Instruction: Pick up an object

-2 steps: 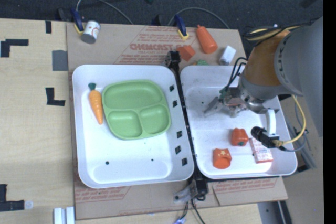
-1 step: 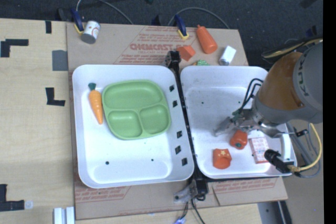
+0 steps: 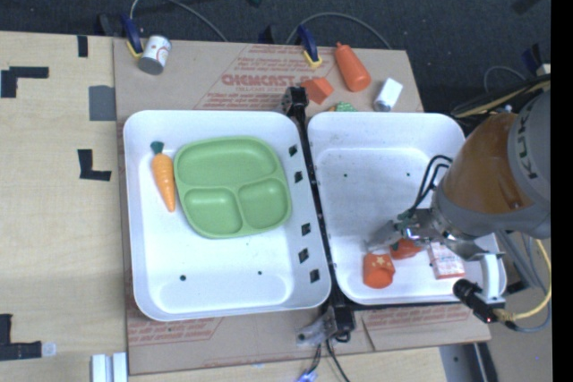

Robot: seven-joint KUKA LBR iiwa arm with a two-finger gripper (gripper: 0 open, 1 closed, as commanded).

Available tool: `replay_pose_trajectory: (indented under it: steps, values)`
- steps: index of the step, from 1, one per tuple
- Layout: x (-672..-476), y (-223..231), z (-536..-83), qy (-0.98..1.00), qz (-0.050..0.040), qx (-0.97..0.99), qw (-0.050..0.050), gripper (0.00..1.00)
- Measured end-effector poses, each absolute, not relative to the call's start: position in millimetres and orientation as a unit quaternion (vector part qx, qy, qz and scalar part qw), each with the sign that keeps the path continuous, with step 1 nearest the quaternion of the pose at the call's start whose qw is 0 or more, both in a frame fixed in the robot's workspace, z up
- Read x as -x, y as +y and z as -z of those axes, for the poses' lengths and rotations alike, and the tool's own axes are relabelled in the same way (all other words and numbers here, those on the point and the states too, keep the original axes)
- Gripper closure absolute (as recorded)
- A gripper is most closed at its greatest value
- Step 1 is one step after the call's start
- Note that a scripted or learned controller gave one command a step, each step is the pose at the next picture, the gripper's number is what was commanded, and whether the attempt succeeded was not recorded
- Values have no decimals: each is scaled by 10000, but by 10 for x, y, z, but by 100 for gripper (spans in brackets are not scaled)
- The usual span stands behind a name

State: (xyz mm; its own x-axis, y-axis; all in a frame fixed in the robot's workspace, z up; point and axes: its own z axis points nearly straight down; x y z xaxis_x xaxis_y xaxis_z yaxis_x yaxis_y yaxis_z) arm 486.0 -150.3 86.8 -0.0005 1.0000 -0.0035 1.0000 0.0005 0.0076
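Note:
In the right bin, my gripper hangs low over the front part, reaching in from the right. A small red object lies right under its tip; I cannot see whether it is gripped. Just to the front left of it sits an orange-red rounded toy. A small pink and white packet lies to the right, partly under the wrist.
The left bin holds a green divided plate and a toy carrot. Behind the bins on the cardboard lie an orange bottle shape, an orange block, a white cube and a small can.

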Motion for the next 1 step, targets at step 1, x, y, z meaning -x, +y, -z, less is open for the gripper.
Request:
replay_pose_trajectory:
  steps: [1]
  values:
    - [-4863,-1500,-964,7073,-16,-7069,34,100]
